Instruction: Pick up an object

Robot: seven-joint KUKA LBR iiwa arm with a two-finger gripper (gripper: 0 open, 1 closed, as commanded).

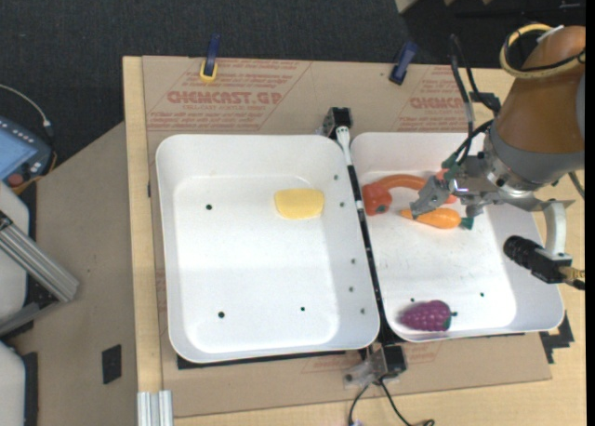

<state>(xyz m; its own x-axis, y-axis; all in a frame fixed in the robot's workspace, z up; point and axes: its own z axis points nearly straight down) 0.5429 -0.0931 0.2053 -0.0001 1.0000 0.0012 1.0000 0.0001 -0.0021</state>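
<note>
Two white bins are carried side by side on a cardboard-covered bench [279, 89]. In the left bin [186, 257] a yellow lump [298, 204] is seen, lying toward the far edge, nearer the divider than the left wall. In the right bin [502, 312] three items are seen: a curved orange-red piece [383, 192] by the far-left corner, close to the divider; a small orange piece [439, 219] just right of it, approx. mid-bin toward the far edge; a purple bunch of grapes [427, 316] near the front edge, well apart from the others. A blue clip [403, 61] and a yellow-blue clip [210, 61] are fixed at the bench's far edge.

The gripper [444, 199] is placed low over the right bin, w/ the arm entering from the right. The fingers are seen spread apart, straddling the area directly above the small orange piece, which lies just beneath/in front of the tips; contact cannot be told. The curved piece lies just beside the gripper on its left.
</note>
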